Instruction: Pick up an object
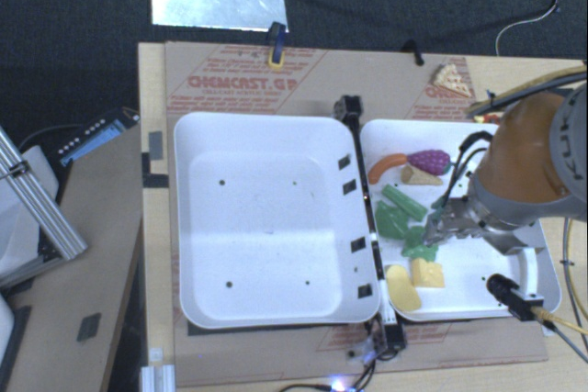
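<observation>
My gripper (438, 229) reaches in from the right and hangs low in the right bin (469, 306), at the right edge of a cluster of green pieces (401, 214). Just below it lies a yellow cheese-like block (426, 273), with a rounded yellow piece (402, 288) near the bin's front left corner. At the back of the bin lie an orange carrot-like piece (387, 166) and a purple grape bunch (429, 162), which rests on a tan piece (422, 178). The arm's orange band (525, 151) hides the bin's right part.
The left bin (266, 216) stands beside the right one, with a black divider rail (363, 197) between them. A pizza-slice toy (451, 80) lies on the cardboard behind the right bin. A yellow and blue clamp (276, 47) sits at the cardboard's far edge.
</observation>
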Controlling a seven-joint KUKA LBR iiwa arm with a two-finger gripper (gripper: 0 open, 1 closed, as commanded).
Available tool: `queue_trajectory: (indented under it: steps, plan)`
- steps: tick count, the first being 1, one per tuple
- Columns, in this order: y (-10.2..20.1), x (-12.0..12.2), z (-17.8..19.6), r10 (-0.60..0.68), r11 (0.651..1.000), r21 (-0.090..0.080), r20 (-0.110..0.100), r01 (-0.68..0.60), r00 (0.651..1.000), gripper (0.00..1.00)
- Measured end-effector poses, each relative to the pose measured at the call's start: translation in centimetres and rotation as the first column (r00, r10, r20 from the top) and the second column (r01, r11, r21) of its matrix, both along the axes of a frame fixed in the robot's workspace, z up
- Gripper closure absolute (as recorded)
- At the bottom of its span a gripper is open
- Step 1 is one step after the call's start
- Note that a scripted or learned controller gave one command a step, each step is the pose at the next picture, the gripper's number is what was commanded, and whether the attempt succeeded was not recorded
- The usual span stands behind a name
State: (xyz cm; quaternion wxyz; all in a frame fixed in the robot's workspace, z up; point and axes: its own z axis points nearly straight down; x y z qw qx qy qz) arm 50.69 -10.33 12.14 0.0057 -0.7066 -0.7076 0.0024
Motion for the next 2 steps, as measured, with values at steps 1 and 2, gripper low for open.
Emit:
queue_trajectory:
  steps: [1,2]
  plan:
    - [1.9,-1.8,-3.6,-0.002,1.0,-0.008,0.021,0.002,1.0,1.0]
    - [1.9,-1.6,-2.3,-0.002,1.0,-0.006,0.024,0.002,1.0,1.0]
